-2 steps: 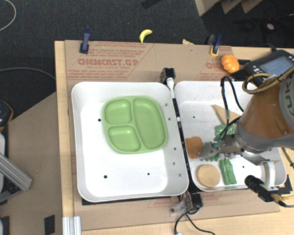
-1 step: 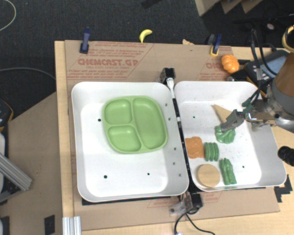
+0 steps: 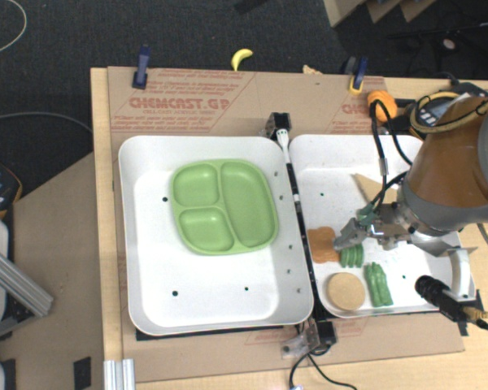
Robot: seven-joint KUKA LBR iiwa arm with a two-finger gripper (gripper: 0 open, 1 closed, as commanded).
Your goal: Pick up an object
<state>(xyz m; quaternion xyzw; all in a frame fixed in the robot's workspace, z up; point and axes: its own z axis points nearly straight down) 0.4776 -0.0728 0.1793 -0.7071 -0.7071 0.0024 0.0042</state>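
Observation:
My gripper (image 3: 354, 232) hangs low in the right bin (image 3: 329, 157), near its left side. Just below it lies a small green ridged piece (image 3: 352, 256), partly covered by the gripper. An orange-brown block (image 3: 321, 244) sits to the gripper's left, against the bin's left wall. A second green ridged piece (image 3: 379, 284) and a round tan disc (image 3: 345, 291) lie nearer the front edge. A tan wedge (image 3: 368, 185) rests further back. I see nothing lifted by the gripper.
The left bin (image 3: 146, 218) holds a light green divided plate (image 3: 224, 206). A black rail (image 3: 293, 193) separates the two bins. The arm's body covers the right bin's right side.

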